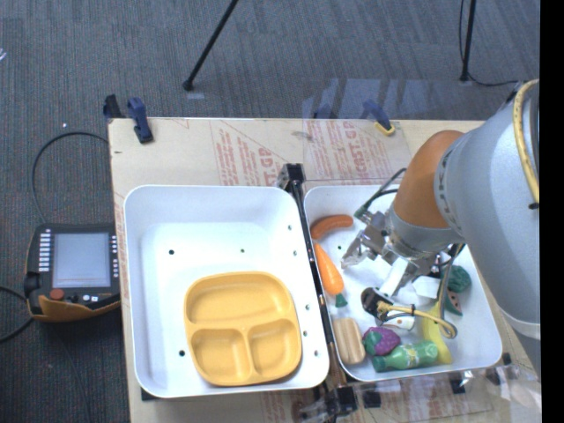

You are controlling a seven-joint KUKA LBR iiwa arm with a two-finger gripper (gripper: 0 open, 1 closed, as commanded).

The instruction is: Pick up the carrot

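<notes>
The carrot [330,272] is orange with a small green top and lies along the left wall of the right bin [490,342], green end toward the front. My gripper [359,248] hangs just right of the carrot's far end, low over the bin floor. Nothing can be seen held in it. The grey arm with its orange band [423,188] reaches in from the right and hides the middle of the bin.
A reddish sausage [330,226] lies behind the carrot. At the front of the right bin lie a tan bread roll [349,339], a purple eggplant [381,340], a green vegetable [411,355] and a banana [435,334]. The left bin [211,218] holds a yellow divided tray [244,327].
</notes>
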